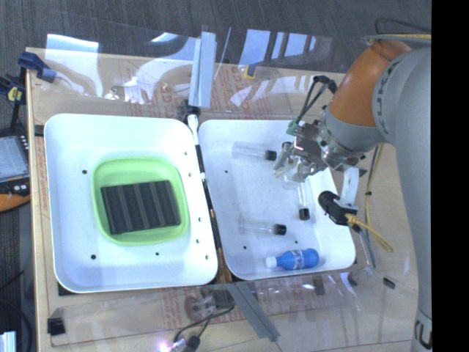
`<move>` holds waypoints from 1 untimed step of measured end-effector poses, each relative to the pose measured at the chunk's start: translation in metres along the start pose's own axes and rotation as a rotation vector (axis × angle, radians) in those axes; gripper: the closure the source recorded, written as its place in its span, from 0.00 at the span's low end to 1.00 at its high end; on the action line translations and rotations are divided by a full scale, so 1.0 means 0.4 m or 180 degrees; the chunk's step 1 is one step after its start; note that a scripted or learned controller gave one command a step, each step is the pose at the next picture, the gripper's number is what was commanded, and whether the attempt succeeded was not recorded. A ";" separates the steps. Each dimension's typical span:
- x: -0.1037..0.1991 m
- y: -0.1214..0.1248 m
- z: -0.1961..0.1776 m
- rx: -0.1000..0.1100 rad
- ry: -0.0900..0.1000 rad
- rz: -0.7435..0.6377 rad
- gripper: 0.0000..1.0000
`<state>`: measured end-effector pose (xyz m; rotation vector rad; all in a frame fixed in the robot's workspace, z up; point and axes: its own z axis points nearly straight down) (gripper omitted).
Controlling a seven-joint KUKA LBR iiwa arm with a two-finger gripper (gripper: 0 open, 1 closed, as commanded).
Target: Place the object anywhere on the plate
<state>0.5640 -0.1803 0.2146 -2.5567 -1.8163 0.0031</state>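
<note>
Waiting in the left bin, the green plate (139, 204) carries only its dark ribbed insert, while in the right bin clear vials (253, 152) and a blue bottle (293, 259) lie unlifted beneath the claw (293, 163), its grip impossible to tell.

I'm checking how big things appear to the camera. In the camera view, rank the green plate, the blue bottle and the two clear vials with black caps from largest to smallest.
1. Green plate, by far the largest.
2. Blue bottle.
3. The upper vial and the lower vial look about alike, so I won't rank one above the other.
</note>
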 end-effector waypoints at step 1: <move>0.000 0.000 0.000 0.0000 0.0000 0.0000 0.00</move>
